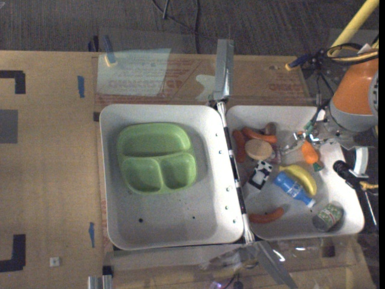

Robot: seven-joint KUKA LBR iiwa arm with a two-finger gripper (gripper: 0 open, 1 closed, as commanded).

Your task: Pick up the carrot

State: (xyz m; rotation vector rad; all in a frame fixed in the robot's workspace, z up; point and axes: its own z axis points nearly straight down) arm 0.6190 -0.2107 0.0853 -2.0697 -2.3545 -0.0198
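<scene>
1. Worktop (48,179): brown surface carrying two shallow white bins side by side, with blue tape marks and black corner markings on its left part.
2. Left bin (174,227): holds a green divided plate (157,156) with three compartments, lying toward the bin's upper left.
3. Right bin (346,212): holds a cluster of small items.
4. Carrot (310,153): orange, lying in the upper right part of the right bin, just above the banana (302,177) and directly beside the tool.
5. Tool (314,136): positioned over the upper right of the right bin, at the carrot's upper end. Whether its grip is released or clenched cannot be told from this view, and the carrot is not visibly between its parts.
6. Arm (356,98): grey with an orange band, entering from the right edge above the right bin.
7. Other contents: a blue bottle (293,188) lies just below the banana; a black-and-white block (261,174) sits near the bin's centre left; a red sausage (266,216) lies along the lower edge; a small can (328,217) rests in the lower right corner.
</scene>
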